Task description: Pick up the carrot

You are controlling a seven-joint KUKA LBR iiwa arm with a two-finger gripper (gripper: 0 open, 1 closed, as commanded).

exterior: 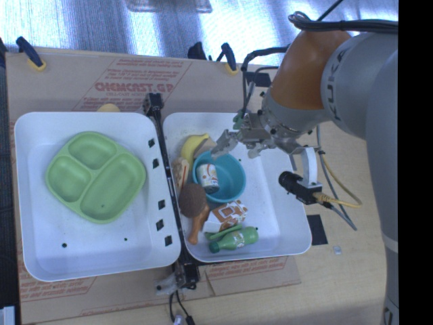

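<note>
The carrot (197, 227) is a thin orange stick lying along the left wall of the right bin (287, 212), its upper end tucked under a round brown item (192, 198). My gripper (237, 145) hovers over the far rim of a blue bowl (230, 178), up and to the right of the carrot and well apart from it. Its fingers are spread open with nothing between them.
A small can (208, 177) sits inside the bowl. A banana (194, 144), an orange-and-white carton (232, 214) and a green bottle (234, 237) crowd around the carrot. The left bin (34, 249) holds a green divided plate (97, 176).
</note>
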